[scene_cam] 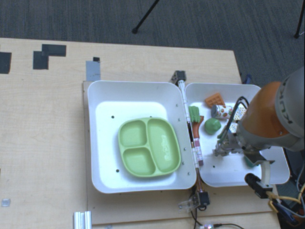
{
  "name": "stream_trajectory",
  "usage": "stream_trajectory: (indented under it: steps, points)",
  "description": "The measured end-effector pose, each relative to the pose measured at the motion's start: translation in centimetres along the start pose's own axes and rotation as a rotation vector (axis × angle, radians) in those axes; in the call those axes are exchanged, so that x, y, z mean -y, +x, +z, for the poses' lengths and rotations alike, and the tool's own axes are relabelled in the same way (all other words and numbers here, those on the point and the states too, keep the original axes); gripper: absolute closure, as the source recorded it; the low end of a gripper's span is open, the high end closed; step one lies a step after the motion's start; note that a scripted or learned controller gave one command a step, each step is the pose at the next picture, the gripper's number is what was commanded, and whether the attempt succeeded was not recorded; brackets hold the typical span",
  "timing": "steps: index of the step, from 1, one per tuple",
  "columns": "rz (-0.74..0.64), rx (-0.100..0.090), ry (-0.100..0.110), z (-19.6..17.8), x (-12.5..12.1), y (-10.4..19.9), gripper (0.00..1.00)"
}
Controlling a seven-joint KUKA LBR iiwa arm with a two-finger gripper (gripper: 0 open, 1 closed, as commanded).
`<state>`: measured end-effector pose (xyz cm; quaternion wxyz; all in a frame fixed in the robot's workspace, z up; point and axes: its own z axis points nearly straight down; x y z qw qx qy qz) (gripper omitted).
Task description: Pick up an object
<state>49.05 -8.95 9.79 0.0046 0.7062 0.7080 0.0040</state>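
The right bin [228, 175] holds an orange block [214, 99], a small multicoloured piece [220, 111], a round green object [212, 125], a green stick [194, 113] and a reddish stick [196, 130] along its left wall. My gripper [222, 150] is down in this bin, just below and to the right of the round green object, over bare white floor. A teal object [249, 161] peeks out from under the wrist on the right. I see nothing between the gripper's tips.
The left bin [102, 128] holds a light green divided plate [149, 147]. The arm's grey and orange body [267, 116] covers the right bin's right side. A white patterned item [238, 111] lies by the arm.
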Motion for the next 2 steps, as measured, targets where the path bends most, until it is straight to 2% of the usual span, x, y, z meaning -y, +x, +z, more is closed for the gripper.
stream_trajectory:
  steps: [1,2]
  points:
    - [0.0,0.0,0.0,0.0,0.0,0.0,0.0]
    - [-0.003,0.0,-0.003,-1.0,-0.1,0.1,1.0]
